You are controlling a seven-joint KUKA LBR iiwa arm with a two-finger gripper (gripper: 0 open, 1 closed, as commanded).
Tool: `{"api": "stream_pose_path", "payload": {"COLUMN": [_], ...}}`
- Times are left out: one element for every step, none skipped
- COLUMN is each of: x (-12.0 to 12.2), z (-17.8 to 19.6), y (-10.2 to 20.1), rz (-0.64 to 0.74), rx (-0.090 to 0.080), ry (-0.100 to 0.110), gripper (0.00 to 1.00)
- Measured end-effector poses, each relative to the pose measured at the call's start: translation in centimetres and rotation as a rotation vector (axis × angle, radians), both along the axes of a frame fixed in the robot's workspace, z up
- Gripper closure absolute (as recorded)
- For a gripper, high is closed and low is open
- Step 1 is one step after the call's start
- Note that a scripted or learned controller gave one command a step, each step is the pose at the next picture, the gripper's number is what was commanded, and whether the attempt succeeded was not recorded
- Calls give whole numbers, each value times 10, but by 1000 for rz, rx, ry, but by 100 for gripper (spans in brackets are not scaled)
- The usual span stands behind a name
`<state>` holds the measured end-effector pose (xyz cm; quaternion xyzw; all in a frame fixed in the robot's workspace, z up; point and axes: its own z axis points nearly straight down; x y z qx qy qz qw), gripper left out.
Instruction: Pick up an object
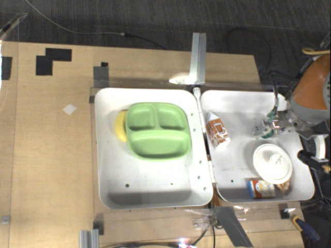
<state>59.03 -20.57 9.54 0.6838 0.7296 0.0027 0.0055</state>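
The right bin point(234, 165) holds a brown and white packet point(217, 132) by its left wall. A round white cup point(272, 163) stands near the right side, and a small can point(262, 188) lies on its side at the front. My gripper point(268, 127) hangs low over the right bin's back right part, just above the white cup and apart from it. The arm's orange band point(313, 87) is at the right edge. A green divided plate point(156, 129) rests in the left bin point(106, 159), with a yellow object point(120, 126) half hidden under its left edge.
A metal post point(198, 56) stands behind the seam between the bins. Black markers point(51, 60) sit on the wooden bench at the far left. Cables and dark hardware point(315, 159) crowd the right bin's right rim.
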Motion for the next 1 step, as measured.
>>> {"api": "stream_pose_path", "payload": {"x": [4], "z": [106], "y": [81], "rz": [3], "rx": [3], "ry": [9], "gripper": [100]}}
